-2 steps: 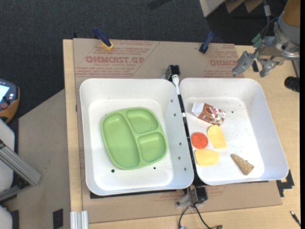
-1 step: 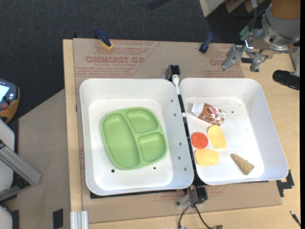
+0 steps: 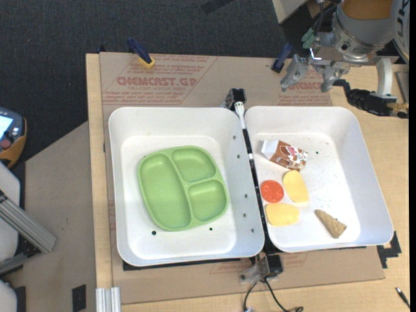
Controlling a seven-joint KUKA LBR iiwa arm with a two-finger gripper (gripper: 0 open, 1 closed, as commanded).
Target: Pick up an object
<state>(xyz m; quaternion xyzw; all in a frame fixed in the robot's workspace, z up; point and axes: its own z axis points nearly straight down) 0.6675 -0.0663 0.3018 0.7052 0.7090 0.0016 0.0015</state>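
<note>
two bins (image 3: 123, 125) — one tray (image 3: 182, 187), five items (image 3: 286, 154)

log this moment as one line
gripper: open, empty, above right bin's far edge | items: snack packet, tomato slice | green tray: left bin

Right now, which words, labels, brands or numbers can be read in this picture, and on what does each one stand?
"CHEMCAST.G P", red print on the brown board behind the left bin; last letters uncertain.
Red print on the board near the gripper: too blurred and partly covered to read.
Print on the snack packet in the right bin: too small to read.
</note>
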